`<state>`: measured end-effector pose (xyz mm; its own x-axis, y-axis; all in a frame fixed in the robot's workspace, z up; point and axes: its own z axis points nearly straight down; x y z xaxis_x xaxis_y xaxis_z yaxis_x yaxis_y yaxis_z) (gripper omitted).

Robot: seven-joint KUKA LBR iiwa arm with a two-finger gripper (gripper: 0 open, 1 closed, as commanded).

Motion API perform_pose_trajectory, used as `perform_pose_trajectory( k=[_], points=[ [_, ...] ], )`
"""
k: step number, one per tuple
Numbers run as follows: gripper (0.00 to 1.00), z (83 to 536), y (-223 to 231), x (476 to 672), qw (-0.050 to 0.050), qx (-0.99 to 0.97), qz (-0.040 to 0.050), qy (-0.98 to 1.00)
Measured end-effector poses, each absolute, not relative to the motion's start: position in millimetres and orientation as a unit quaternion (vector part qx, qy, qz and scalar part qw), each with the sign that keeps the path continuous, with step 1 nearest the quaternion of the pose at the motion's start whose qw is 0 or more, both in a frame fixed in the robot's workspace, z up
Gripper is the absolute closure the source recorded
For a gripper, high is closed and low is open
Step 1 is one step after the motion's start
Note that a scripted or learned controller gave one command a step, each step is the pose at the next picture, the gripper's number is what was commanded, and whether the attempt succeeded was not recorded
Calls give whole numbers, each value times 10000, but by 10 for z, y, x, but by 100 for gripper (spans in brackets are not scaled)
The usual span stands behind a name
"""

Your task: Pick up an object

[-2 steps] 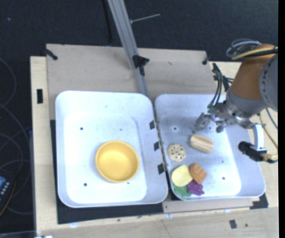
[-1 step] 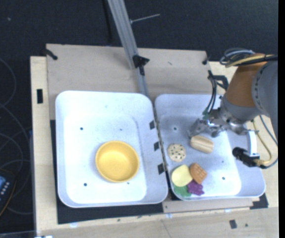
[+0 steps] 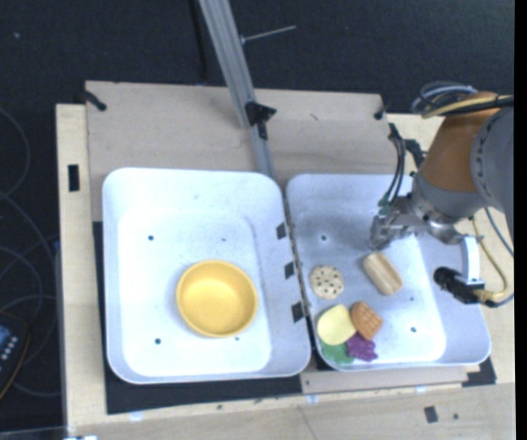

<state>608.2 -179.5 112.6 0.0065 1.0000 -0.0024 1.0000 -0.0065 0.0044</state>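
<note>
The arm's metal 2-finger hand [image 3: 385, 230] hangs over the right shallow white plastic bin [image 3: 428, 337]; whether it is spread or pressed together, I cannot tell. Just below it lies a tan bread-roll toy [image 3: 382, 273], near a round speckled cookie [image 3: 326, 281]. A round yellow bowl [image 3: 215, 298] sits in the left white bin [image 3: 144, 200].

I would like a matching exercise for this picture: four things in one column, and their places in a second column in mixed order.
Things:
1. yellow bowl
2. round cookie
3. purple grapes
4. claw

Places:
A. near the front edge of the right bin
B. in the left bin
C. above the right bin, just behind the tan bread roll
D. in the right bin, close to the divider between the bins

Pairs: 1-B, 2-D, 3-A, 4-C
</note>
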Motion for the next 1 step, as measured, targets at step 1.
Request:
perform_pose_trajectory(
  k=[1],
  points=[
    [100, 1586, -1772, 6148, 26, 7062, 16, 7080]
  ],
)
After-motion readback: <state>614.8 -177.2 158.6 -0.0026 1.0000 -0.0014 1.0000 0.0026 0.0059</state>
